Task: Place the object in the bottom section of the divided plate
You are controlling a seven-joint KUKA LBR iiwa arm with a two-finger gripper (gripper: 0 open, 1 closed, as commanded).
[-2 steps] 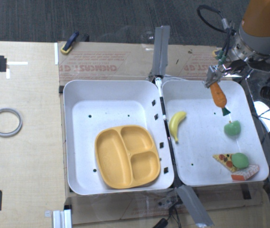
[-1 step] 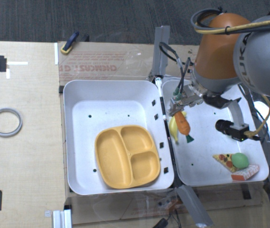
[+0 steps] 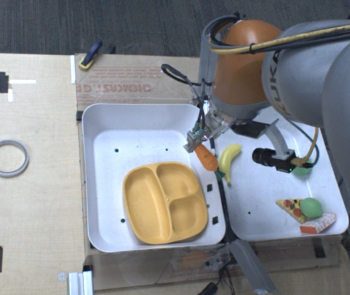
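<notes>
A small orange carrot (image 3: 206, 158) hangs tilted over the wall between the two bins, its upper end pinched between the fingers of my gripper (image 3: 197, 144), which is shut on it. The yellow divided plate (image 3: 139, 209) lies in the left bin (image 3: 101, 165), below and to the left of the carrot. It has one long section on its left and two smaller ones on its right. The carrot is just off the plate's upper right rim.
In the right bin (image 3: 267, 226) lie a yellow banana (image 3: 229, 158) close beside the carrot, a pizza slice (image 3: 292, 208), a green ball (image 3: 312, 207), a red and white piece (image 3: 318, 225) and a green object (image 3: 302, 169). A tape roll (image 3: 4, 158) sits on the bench at the left.
</notes>
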